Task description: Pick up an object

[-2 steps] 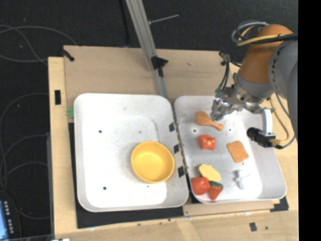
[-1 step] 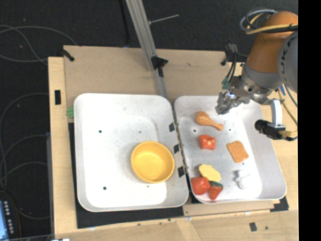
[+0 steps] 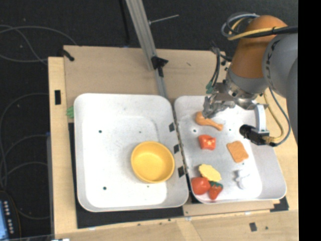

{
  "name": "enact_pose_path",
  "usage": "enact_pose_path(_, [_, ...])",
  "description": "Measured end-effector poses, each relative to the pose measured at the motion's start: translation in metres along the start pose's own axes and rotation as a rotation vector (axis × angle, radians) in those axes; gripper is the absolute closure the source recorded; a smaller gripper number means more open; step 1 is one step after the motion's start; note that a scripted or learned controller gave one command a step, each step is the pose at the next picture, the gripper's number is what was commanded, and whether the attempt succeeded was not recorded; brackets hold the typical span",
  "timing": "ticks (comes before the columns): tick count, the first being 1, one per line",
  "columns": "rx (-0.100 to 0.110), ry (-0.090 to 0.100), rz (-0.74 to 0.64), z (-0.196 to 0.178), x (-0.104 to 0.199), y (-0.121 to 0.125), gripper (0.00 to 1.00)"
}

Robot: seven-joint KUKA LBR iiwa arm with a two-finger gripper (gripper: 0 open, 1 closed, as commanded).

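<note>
Two white bins side by side on the bench. Left bin (image 3: 100,114) holds one item: a yellow bowl (image 3: 152,161), upright, near its lower right corner. Right bin (image 3: 273,172) holds the rest: an orange curved piece (image 3: 208,121) at the upper left, a red chunk (image 3: 207,142) just below it, an orange-brown cracker-like square (image 3: 237,151) to the right of that, a small white-grey item (image 3: 241,178) lower right, and at the lower left a yellow piece (image 3: 209,172) with a red tomato-like ball (image 3: 200,185) and a strawberry (image 3: 215,190) touching or nearly touching each other. Gripper (image 3: 214,107) sits low over the right bin's upper left, directly above the orange curved piece, tips at or just beside its left end. Claw state: cannot tell, nothing visibly held.
</note>
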State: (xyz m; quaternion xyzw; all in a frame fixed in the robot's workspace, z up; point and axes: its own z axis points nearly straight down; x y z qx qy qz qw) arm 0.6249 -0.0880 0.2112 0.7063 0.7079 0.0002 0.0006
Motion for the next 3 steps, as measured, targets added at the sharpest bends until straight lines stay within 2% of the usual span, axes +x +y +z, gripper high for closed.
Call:
enact_pose_path(2, [0.001, 0.002, -0.001, 0.004, 0.096, -0.026, 1.00])
enact_pose_path(3, [0.001, 0.003, -0.002, -0.016, 0.144, -0.033, 1.00])
